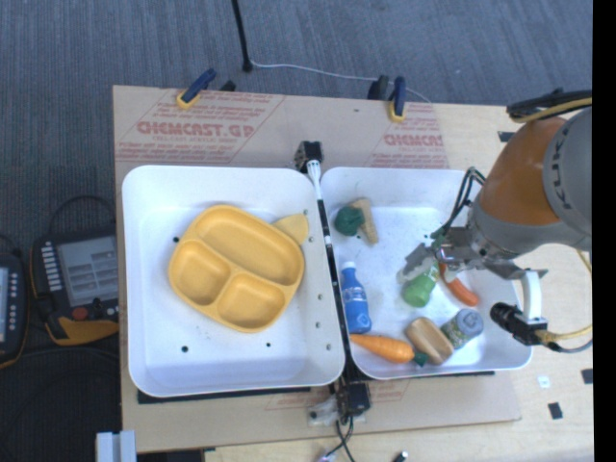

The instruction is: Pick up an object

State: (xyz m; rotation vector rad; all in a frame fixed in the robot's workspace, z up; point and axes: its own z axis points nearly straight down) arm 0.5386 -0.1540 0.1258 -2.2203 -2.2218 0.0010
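My gripper [430,263] hangs over the middle of the right bin [385,183], its fingers open with nothing between them. Just below its tips lies a green pear-like fruit [419,290], close to the fingers but not gripped. A small orange-red piece [463,292] lies beside the fruit on the right. Elsewhere in this bin lie a blue bottle [354,299], an orange carrot [382,347], a brown bread roll [428,340], a small can [464,325], a green broccoli-like toy [347,220] and a tan piece [365,221].
The left bin [154,354] holds a yellow divided plate [236,266] and a pale yellow wedge [294,226]. The arm's orange band [520,176] crosses the right bin's far right side. Clamps and a cable sit at the board's back edge.
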